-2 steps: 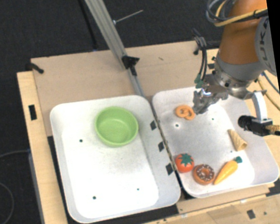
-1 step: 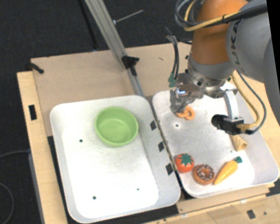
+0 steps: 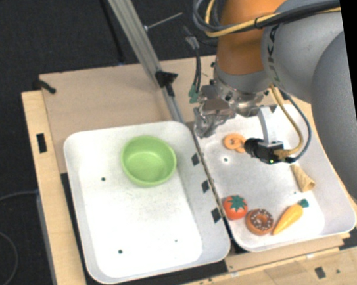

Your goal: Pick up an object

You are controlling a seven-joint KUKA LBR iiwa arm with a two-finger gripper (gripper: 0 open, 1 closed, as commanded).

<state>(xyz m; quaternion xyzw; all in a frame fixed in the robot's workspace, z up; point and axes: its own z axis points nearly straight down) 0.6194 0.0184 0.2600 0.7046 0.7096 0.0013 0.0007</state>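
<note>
Orange plastic marks the nearest candidate: a small flat orange disc with a hole (image 3: 234, 142), lying on the floor of the right white bin (image 3: 333, 218) just beside and slightly right of the grey metal two-finger gripper (image 3: 206, 124). The gripper hangs low over the bin's upper left corner, close to the wall shared with the left white bin (image 3: 103, 262); whether it is open or closed I cannot tell, as the wrist housing blurs into it, and nothing can be seen held.

Further from the tool, toward the near edge of the same bin, sit a round red tomato-like toy with a green top (image 3: 235, 207), a brown frosted doughnut toy (image 3: 259, 221) touching or nearly touching it, and an orange carrot toy (image 3: 289, 217) just beyond the doughnut. A pale tan cone-shaped piece (image 3: 303, 178) lies by the far-side wall. A lime green plastic bowl (image 3: 149, 161) rests in the other bin, across the divider from the tool.

Any one object will serve. The disc looks the shortest reach, yet it is thin and flat, so a pinch would likely need to come straight down with the tips straddling its rim. The tomato probably offers a fuller, safer grip. Stay clear of the divider wall when descending, and pick one thing, since the doughnut and carrot crowd each other.
</note>
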